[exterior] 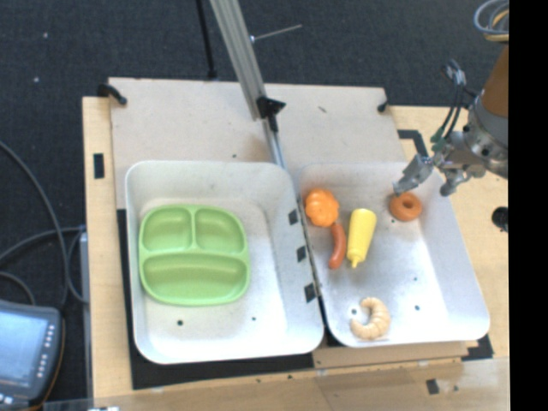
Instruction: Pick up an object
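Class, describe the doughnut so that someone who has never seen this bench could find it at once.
Start at the right bin, the one holding toy food. Look to its upper right corner, just below the gripper. The doughnut is the small orange ring with a hole, apart from the yellow bottle.

The right bin held a small orange pumpkin [321, 207], a sausage [337, 246], a yellow bottle [360, 236] and a croissant [371, 318]. A doughnut [406, 206] lay near its far right edge.
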You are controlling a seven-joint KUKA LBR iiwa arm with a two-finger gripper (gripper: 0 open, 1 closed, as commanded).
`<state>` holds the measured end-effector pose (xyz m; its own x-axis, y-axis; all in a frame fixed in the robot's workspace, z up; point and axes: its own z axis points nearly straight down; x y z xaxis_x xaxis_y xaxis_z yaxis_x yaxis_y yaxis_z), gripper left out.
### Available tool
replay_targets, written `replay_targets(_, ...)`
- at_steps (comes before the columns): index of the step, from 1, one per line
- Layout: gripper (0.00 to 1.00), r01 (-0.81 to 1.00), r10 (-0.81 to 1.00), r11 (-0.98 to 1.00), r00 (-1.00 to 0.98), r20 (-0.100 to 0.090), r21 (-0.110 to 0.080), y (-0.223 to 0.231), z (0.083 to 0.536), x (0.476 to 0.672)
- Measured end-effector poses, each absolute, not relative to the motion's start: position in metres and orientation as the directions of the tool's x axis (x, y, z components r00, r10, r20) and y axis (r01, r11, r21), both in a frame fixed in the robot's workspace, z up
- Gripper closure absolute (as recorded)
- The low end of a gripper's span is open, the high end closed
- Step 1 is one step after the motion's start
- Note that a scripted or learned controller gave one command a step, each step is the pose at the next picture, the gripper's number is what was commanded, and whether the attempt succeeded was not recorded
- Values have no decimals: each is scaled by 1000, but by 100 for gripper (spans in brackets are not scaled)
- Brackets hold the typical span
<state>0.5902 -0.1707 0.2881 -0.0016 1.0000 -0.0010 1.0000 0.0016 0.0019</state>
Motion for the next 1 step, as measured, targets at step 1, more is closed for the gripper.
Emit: replay_targets(1, 0, 1000, 1000, 3, -3, -1, -2, -162, 258, 594)
